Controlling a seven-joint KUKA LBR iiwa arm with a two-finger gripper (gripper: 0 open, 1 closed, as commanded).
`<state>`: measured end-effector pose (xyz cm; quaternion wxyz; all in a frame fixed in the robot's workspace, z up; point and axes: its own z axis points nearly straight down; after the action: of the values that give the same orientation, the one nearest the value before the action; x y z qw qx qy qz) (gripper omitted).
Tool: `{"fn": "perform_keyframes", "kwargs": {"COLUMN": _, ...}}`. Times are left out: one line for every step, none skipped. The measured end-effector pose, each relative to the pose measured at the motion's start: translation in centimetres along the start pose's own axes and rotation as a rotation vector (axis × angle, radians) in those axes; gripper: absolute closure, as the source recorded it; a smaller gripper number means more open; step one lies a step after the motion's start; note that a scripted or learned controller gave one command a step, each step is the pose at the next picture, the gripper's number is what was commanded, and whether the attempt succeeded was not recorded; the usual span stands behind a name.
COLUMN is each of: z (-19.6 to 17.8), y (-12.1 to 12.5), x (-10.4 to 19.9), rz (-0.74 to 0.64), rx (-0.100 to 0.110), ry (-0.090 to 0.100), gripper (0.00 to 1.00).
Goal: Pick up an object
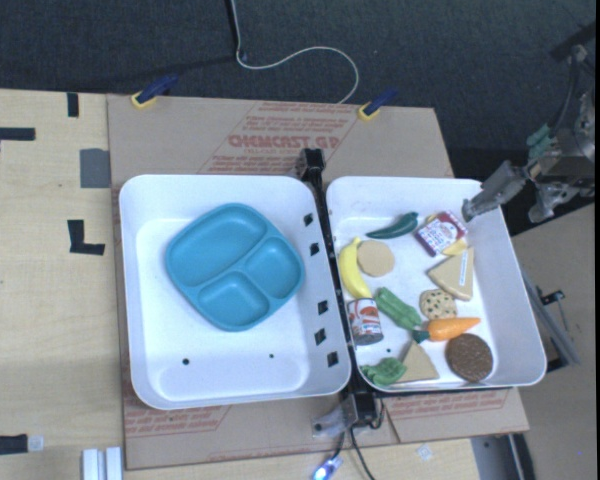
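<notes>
The right bin holds several toy foods: a yellow banana, a tan round cracker, a green pepper, a purple-and-red packet, a cheese wedge, a speckled cookie, a green pod, a carrot, a small can, a brown disc, a tan triangle and a green leafy piece. My gripper hangs over the bin's far right corner, just right of the packet, touching none of the items.
The left bin holds a blue divided plate. Both bins rest on a cardboard sheet held by clips at the back. A white cable loops behind the bins. The arm enters from the right edge.
</notes>
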<state>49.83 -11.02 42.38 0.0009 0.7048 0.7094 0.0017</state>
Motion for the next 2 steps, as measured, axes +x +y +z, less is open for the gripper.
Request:
{"fn": "perform_keyframes", "kwargs": {"z": -0.6, "y": 0.2, "x": -0.3, "rz": 0.004, "rx": 0.004, "ry": -0.002, "gripper": 1.00}}
{"fn": "perform_keyframes", "kwargs": {"z": 3.0, "y": -1.5, "x": 11.3, "rz": -0.006, "rx": 0.009, "ry": 0.001, "gripper": 1.00}}
